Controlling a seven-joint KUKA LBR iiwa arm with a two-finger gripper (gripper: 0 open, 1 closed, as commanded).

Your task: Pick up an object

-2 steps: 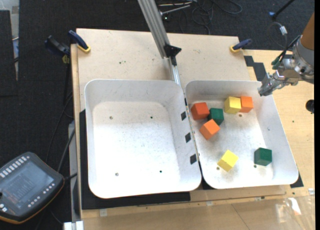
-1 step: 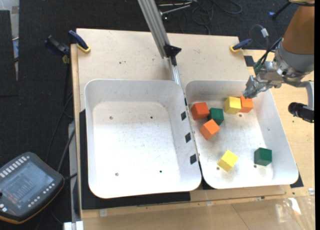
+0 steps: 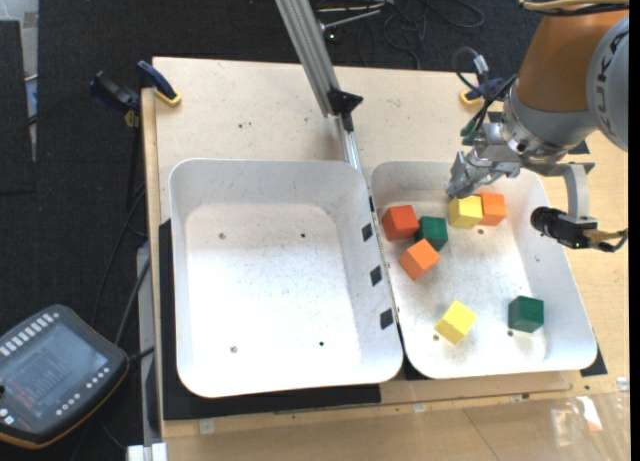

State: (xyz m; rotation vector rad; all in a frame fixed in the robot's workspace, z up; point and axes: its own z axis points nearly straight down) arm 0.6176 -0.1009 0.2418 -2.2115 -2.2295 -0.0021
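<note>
We see the grey KUKA arm with its orange band reaching in from the right, bent down at the wrist over the far end of the right shallow white plastic bin. Its two-finger gripper points downward and to the left, its tip just beside a small yellow cube, perhaps touching it; from this slant we cannot tell whether the tool is parted or closed, nor whether anything sits in it. Touching that yellow cube on its right is a small orange cube. Nearby lie another orange cube, a dark green cube and a third orange cube. Nearer us rest a second yellow cube and a second green cube. The left white bin adjoins the right one.
</note>
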